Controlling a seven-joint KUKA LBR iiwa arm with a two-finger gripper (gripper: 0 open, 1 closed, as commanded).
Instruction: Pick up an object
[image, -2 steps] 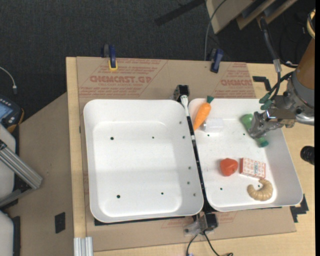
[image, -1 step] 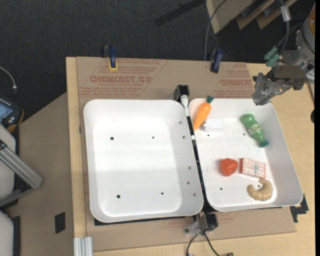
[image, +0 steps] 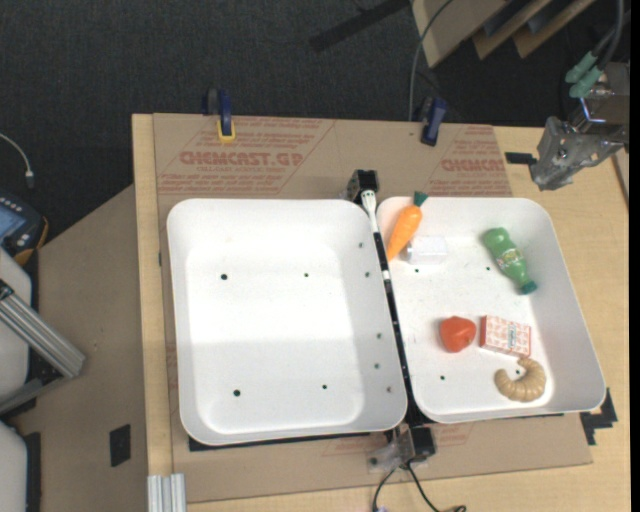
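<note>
Tool (image: 562, 160) hangs beyond the right bin's (image: 566, 300) far corner.

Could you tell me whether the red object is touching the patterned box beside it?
Apart: the camera view shows a white strip of bin floor between the red object and the patterned box.

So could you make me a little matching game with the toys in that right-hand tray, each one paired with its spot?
Things:
1. orange toy carrot with a green top
2. green plastic bottle
3. red rounded toy
4. tan curled croissant-shaped toy

Places:
A. near front edge of the right white bin, right side
B. back left corner, by the divide between bins
C. middle, just left of the small pink patterned box
D. back right area, lying at a slant

Pairs: 1-B, 2-D, 3-C, 4-A
</note>
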